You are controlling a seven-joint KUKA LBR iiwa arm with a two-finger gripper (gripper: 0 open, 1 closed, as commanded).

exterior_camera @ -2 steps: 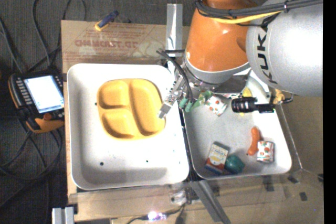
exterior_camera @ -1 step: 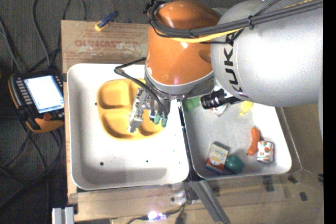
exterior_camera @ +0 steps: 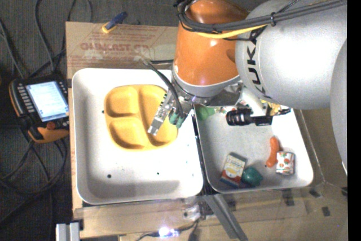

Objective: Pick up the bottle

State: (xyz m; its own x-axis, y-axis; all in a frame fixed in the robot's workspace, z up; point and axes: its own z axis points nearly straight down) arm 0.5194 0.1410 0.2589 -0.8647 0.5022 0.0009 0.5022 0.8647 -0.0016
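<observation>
Bottle: not plainly identifiable; best candidate is the green item at the near-left corner of the right bin, just beside the wall shared with the left bin, mostly hidden under the arm's wrist. It appears to lie in the bin, not lifted. A second bit of green sits right at the gripper; whether it is part of the tool or a held object cannot be told. Whether the gripper is spread or closed cannot be told either, and nothing is clearly seen clamped in it. Judgement: the pick is not done; locating, grasping and lifting all appear to remain. The gripper hangs low over the left bin, above the right edge of a yellow compartment tray, pointing down and toward the view's lower left. The arm reaches in from the right, its orange band looming over the divide between the bins. Other right-bin contents, well apart from the gripper: small carton, dark green lump, orange carrot-like piece, can. Both bins sit on the counter.
</observation>
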